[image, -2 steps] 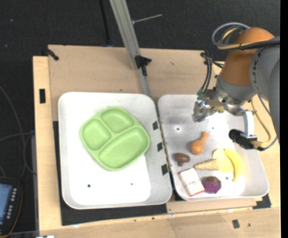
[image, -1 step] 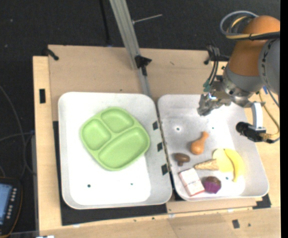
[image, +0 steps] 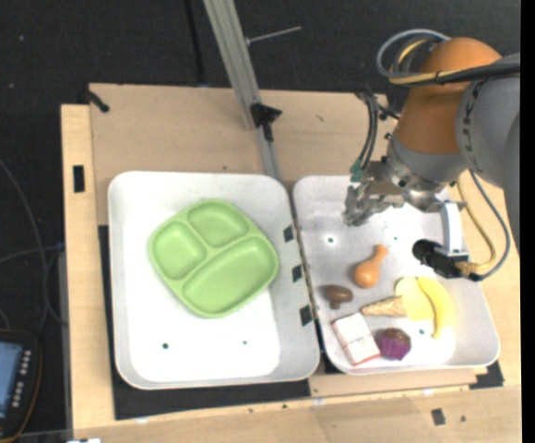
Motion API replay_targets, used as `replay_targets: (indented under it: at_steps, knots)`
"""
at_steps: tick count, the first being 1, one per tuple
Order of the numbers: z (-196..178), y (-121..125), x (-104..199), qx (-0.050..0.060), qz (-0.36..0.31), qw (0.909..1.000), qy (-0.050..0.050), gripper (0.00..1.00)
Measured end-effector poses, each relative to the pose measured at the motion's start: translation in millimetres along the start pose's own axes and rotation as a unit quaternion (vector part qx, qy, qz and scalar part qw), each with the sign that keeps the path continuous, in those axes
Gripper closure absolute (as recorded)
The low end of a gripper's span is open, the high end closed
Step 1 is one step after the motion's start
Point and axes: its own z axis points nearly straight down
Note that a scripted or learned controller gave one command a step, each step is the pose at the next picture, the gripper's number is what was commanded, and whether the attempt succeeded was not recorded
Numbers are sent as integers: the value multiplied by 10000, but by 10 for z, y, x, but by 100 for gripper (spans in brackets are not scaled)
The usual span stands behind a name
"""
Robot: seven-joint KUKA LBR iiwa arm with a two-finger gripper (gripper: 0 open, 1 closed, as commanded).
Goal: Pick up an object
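gripper [image: 360,203] hangs over the right bin [image: 315,201] near its back edge, probably lining up; whether it is clenched i cannot tell. nearest pickable thing, an orange gourd [image: 371,267], lies just beyond it, untouched.

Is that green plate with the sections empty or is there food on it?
Empty. The green plate shows bare compartments; the toy foods lie in the right bin.

Toys crowd the right bin's [image: 327,197] near half; its far half lies open.
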Motion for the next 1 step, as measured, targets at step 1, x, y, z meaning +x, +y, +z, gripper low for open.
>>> replay_targets:
  at_steps: [1]
  knots:
    - [18,-44,521,-1,-7,10000,4,100]
